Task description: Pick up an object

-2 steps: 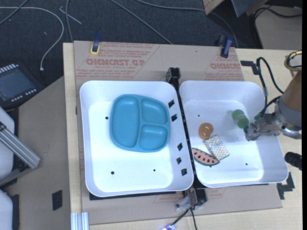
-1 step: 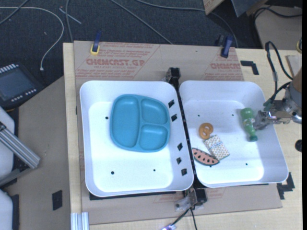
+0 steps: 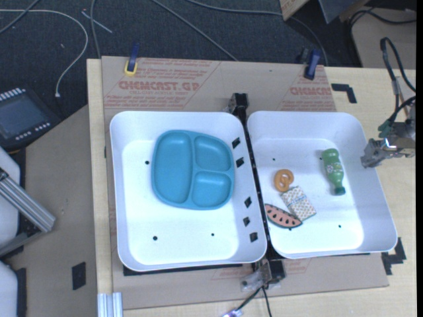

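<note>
**Gripper hanging at the right bin's edge, objects lying untouched**

The gripper [image 3: 378,152] is sitting at the far right of the camera view, just outside the right bin's [image 3: 370,197] right wall, at about the height of the green bottle. It is small and partly blurred here, so whether it is spread or closed cannot be told; nothing is showing in its grasp. Cables are looping above it.

Four small things are lying in the right bin. The green bottle [image 3: 333,170] is lying on its side near the right wall, its neck pointing toward the near edge; it carries a pale label, but the writing on it is too small to read. A pretzel [image 3: 284,179] is resting left of the bottle, near the bin's middle. Just below the pretzel a small patterned packet [image 3: 300,203] is lying tilted, its print unreadable. A watermelon slice [image 3: 283,216] is lying just beside the packet's lower left corner.

In the left bin [image 3: 132,243] a blue divided plate [image 3: 193,169] is sitting with three compartments.

Behind the bins a cardboard sheet [image 3: 218,78] is showing red print reading "CHEMCAST GP" at the left, and repeating, partly cut off, at the right. A blue clamp [image 3: 312,63] and a yellow-and-blue clamp [image 3: 133,62] are gripping its far edge.
</note>
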`<state>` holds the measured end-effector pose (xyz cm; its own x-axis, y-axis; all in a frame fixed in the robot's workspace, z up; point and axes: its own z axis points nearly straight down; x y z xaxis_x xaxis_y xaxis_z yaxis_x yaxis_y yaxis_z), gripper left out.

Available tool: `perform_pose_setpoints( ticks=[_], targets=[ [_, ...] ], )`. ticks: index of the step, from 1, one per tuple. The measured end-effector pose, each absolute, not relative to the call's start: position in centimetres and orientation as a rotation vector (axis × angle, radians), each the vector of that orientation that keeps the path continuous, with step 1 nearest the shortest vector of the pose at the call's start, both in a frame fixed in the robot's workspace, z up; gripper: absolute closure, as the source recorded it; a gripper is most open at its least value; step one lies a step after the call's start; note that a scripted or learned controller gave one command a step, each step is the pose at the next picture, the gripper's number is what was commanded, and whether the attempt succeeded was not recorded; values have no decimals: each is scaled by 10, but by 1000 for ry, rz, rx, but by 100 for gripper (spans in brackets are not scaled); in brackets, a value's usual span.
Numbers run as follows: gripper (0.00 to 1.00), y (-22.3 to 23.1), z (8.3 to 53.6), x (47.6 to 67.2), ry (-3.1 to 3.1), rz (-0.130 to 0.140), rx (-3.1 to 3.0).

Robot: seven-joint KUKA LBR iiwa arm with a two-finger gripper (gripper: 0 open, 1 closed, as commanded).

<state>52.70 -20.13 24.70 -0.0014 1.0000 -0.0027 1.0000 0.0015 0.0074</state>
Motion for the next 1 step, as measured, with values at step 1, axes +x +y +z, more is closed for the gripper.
perform_pose_setpoints(
  ticks=[1],
  targets=[
    [100, -160, 243, 540, 2227, 4, 2215]
  ],
)
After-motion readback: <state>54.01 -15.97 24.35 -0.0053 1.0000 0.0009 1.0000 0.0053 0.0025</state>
